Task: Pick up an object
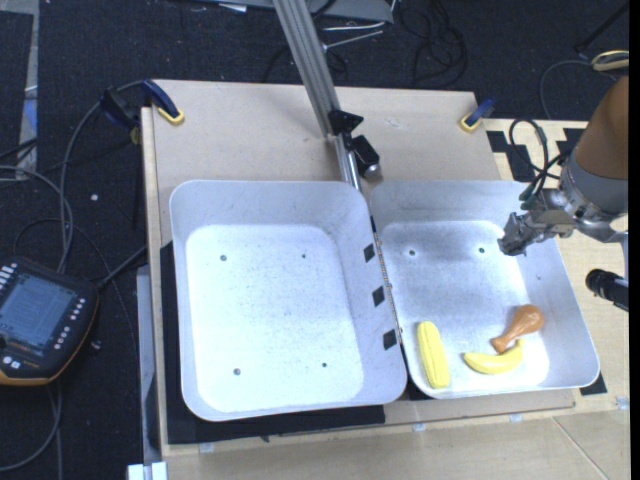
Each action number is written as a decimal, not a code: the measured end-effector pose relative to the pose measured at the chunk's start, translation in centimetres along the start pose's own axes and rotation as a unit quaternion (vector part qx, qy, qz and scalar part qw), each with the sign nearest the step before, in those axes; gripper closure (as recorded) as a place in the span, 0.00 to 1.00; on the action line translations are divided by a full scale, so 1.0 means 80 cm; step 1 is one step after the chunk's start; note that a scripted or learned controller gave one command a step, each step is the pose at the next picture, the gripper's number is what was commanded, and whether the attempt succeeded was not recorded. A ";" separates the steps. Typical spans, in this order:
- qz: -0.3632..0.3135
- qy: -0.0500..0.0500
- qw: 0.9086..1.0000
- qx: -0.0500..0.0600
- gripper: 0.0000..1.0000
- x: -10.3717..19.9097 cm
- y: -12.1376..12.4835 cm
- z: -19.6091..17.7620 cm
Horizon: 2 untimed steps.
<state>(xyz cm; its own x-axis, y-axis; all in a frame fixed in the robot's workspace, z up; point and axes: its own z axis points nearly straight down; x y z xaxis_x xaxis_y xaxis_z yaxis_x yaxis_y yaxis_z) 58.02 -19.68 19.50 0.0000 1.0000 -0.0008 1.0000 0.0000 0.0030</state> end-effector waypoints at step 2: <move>-0.002 0.001 1.000 0.002 1.00 0.067 -0.007 -0.005</move>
